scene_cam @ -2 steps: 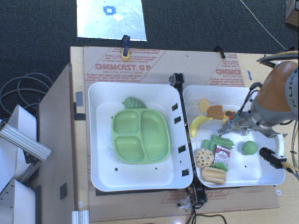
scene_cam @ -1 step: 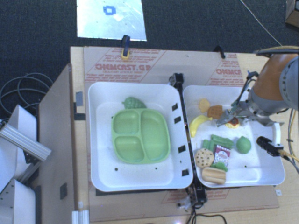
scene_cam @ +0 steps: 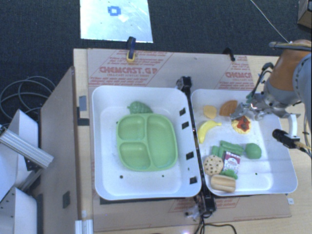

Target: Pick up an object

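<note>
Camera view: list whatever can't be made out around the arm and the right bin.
- Gripper: too small and blurred, under the wrist, to tell how the jaws stand or whether they grip anything.
- Red and yellow item: partly covered by the gripper, so its shape is unclear.
- Arm: cut off by the frame's right edge.
- Small packet in the right bin: print too small to read.

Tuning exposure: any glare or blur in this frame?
Camera view: strong glare on the shiny silver sheet at top; white right bin nearly blown out, soft shadows under the toys; gripper region slightly soft; dark carpet underexposed.
</note>
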You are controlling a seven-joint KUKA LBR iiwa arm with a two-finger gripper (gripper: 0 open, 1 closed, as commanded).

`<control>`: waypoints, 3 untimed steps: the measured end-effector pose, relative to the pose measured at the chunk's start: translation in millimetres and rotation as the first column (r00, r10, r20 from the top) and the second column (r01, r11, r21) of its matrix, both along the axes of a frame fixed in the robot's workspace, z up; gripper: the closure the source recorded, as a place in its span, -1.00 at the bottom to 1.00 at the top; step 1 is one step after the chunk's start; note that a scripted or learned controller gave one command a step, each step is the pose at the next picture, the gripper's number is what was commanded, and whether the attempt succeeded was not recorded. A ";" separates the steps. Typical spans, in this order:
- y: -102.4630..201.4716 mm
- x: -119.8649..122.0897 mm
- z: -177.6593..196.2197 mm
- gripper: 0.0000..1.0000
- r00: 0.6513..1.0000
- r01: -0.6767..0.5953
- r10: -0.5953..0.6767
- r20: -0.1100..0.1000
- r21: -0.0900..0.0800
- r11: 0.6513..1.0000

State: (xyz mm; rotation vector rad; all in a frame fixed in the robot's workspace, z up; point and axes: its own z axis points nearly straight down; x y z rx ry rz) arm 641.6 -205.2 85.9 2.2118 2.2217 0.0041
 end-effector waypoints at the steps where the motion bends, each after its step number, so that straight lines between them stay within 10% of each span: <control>1: -1.3 -24.4 -1.2 -1.00 1.000 0.004 -0.004 -0.006 0.002 1.000; 2: -1.3 23.3 -0.2 -1.00 1.000 -0.004 0.004 -0.011 0.002 1.000; 3: 3.2 -23.5 -1.3 -1.00 1.000 0.004 -0.004 -0.008 0.003 1.000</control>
